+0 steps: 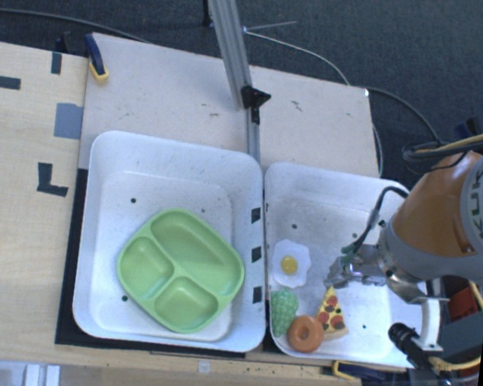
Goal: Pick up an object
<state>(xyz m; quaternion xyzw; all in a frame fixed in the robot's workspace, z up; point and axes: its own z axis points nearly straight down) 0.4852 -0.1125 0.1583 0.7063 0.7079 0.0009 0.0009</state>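
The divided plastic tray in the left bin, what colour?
Light green, clearest in the camera view.

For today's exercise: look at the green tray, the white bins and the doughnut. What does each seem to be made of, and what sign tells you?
Green tray: probably moulded plastic, smooth, one even colour, rounded compartments.
White bins: likely thin formed plastic, with rounded corners and a soft sheen.
Doughnut: seems a toy, plastic or rubber; flat uniform orange-brown, too small to tell which.

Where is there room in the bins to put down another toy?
The right bin is bare across its far part, behind the fried egg. Its near edge is crowded: egg, green vegetable, donut, pizza slice. In the left bin, bare floor borders the green divided plate on the far side.
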